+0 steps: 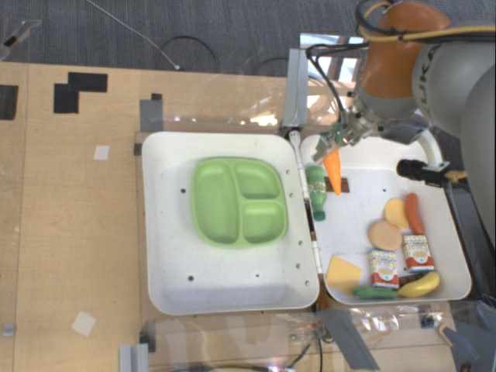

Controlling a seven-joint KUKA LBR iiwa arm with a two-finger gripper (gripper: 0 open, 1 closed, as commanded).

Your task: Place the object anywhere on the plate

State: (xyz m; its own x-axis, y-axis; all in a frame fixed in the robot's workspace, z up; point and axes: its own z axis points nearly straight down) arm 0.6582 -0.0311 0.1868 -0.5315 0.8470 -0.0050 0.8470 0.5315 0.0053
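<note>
Gripper [335,139] pinches an orange carrot [332,170] above the right bin [453,281] on the wooden bench [70,231].

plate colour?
Light green, a three-compartment plate in the left white bin. Shows plainly in the camera view.

Plate [237,203] in left bin [167,281], toy food [399,239] in right bin [372,181]

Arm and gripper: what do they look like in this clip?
The arm is bulky, rounded and grey, with a glossy orange band above the wrist. Black cables loop around the orange part and run down toward the small gripper, a dark metal piece with greenish parts. A yellowish hose crosses the band.
</note>
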